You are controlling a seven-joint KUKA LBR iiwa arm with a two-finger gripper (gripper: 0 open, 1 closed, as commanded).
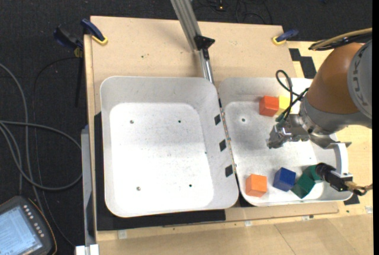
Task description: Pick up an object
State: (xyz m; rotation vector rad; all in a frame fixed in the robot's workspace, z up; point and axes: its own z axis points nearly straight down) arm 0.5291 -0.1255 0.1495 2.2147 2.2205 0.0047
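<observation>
The gripper is hanging over the right bin, near an orange block and a yellow piece. Along the front wall, another orange cube, a blue cube and a green block are sitting. The left bin is lying alongside.

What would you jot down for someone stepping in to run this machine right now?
Hand: low over the right bin, nothing visibly in it; fingers too small to judge.
Things, all in the right bin: orange block at the far side with something yellow beside it; orange block, blue block and green block along the near edge.
Done: nothing lifted yet.
Left: grasp one and raise it.
</observation>
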